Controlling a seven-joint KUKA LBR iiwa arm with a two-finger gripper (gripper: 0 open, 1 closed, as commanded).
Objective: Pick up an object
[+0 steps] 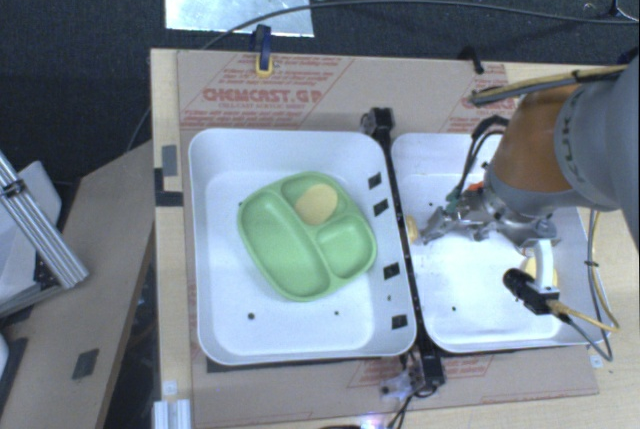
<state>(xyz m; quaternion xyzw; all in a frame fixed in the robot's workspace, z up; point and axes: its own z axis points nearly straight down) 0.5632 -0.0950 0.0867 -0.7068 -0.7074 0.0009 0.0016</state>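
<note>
The gripper (432, 229) hangs low in the right bin (470, 322) by its left wall, finger state can't be told, w/ the nearest pickable obj, a yellow lump (318, 204), lying in the green tray's (285, 257) top compartment in the left bin (225, 317), presumably awaiting a grab.

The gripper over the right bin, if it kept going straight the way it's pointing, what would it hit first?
Probably the right bin's white floor just below the gripper; depth is unclear from this one view.
</note>
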